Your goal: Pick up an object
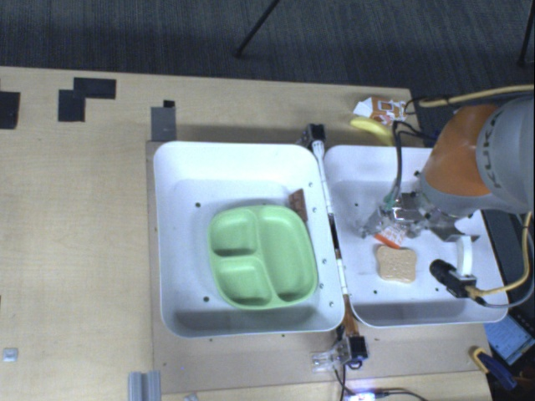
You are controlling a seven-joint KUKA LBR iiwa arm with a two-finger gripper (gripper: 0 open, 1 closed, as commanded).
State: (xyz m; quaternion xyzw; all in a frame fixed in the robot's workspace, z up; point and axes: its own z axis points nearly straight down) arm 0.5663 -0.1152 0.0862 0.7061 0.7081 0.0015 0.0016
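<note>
Tan and matt, with a crumbly bread-like face, a slab (395,266) lies flat on the floor of the right bin (359,174), toward 6 o'clock of that bin's middle. It is nearly square with rounded corners, so no long axis can be read from it; its edges sit slightly skewed to the bin walls. Just beside it at 11 o'clock lies a small orange piece (386,241), smooth and narrow. Its long axis runs roughly from 9 o'clock to 3 o'clock, and it is too small to tell which end is which.

At 12 o'clock of the orange piece hangs the gripper (394,217), shiny grey metal, close over it. Whether the gripper stands spread or closed, and whether it touches the orange piece, cannot be told from this slant. The arm (456,161) comes in from 3 o'clock, its rounded orange band above the wrist.

Both bins are smooth white plastic, shallow, with rounded corners. In the left bin (184,224) rests a pale green plate (261,256), glossy and rounded, moulded into three compartments and turned a little askew. At 1 o'clock of the plate a small dark brown piece (295,200) leans by the bin's right wall.

On the pale wooden bench (67,266), at 12 o'clock of the right bin, lie a curved yellow thing (372,126) and a crinkled white and orange wrapper (384,107), just beside each other.
</note>
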